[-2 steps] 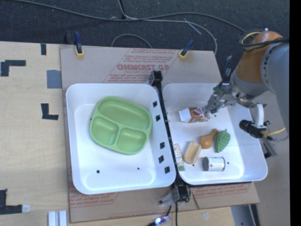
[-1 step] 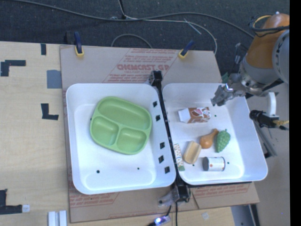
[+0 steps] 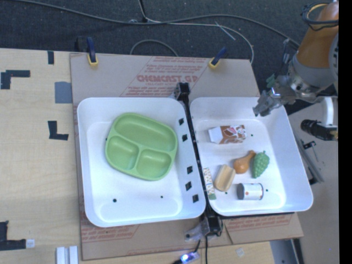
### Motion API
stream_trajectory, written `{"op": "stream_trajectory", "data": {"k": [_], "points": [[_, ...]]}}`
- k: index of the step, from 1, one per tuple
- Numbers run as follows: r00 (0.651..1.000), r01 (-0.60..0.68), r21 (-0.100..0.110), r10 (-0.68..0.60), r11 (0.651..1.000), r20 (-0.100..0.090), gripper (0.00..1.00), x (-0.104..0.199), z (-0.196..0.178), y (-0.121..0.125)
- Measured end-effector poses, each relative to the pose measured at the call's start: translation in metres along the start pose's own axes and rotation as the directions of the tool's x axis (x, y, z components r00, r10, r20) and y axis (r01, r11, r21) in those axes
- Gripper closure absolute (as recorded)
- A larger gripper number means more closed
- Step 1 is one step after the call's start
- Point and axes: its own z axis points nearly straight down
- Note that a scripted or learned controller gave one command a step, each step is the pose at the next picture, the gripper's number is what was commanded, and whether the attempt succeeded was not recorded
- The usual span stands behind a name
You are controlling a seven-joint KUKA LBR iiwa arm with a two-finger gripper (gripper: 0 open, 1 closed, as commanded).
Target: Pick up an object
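The right bin holds several small items: a white and brown carton, an orange pear-shaped piece, a green bunch of grapes, a tan bread roll, and a small white can with a red label. A narrow printed strip lies against the bin's left wall. My gripper hangs over the bin's upper right corner, above and to the right of the carton, with nothing seen in it.
The left bin holds a green three-compartment plate. Both bins rest on a cardboard sheet clamped at the back. A black divider rail runs between the bins. Cables cross the dark floor behind.
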Motion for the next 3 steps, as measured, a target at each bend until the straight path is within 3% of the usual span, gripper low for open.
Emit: {"op": "stream_trajectory", "data": {"k": [1,3], "points": [[1.000,0.000,-0.001,0.000,1.000,0.000,1.00,0.001,-0.053,0.001],[1.000,0.002,0.006,-0.002,1.000,-0.001,1.00,0.092,-0.031,-0.008]]}}
